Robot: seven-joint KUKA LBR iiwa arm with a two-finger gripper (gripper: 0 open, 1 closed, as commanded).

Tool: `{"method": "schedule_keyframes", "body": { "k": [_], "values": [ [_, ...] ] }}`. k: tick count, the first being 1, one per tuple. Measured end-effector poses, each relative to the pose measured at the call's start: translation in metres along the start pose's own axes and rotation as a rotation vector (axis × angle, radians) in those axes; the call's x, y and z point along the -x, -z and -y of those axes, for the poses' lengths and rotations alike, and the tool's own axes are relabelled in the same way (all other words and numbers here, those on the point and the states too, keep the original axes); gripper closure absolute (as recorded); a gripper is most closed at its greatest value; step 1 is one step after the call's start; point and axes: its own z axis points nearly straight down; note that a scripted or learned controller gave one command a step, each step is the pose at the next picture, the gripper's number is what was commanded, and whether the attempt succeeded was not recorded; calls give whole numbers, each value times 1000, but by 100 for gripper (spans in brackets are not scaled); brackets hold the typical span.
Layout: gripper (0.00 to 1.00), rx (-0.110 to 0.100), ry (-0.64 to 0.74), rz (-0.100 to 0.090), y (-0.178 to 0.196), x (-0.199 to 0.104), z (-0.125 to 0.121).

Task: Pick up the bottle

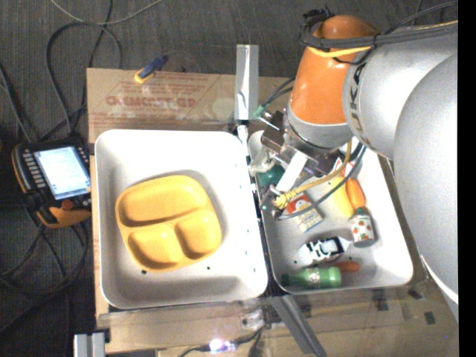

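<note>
Down in the right bin (394,274), the green bottle (316,277) lies on its side along the near wall, well below the gripper (281,175) and apart from it. Between the two sit a black-and-white item (324,248) and a small red-and-white carton (303,211). Right of the gripper lie an orange carrot-like piece (355,192) and a little spotted jar (363,227). Whether the jaws are parted or closed I cannot tell. Left of them, the other bin (111,274) carries a yellow divided tray (169,220).

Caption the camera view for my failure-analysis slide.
End effector low over the right bin; green bottle lies ungrasped near its front wall.
</note>
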Motion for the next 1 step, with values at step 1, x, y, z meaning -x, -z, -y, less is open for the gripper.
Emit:
{"method": "schedule_keyframes", "body": {
  "k": [1],
  "values": [
    [100,-1,-286,1,10,13,67]
  ]
}}
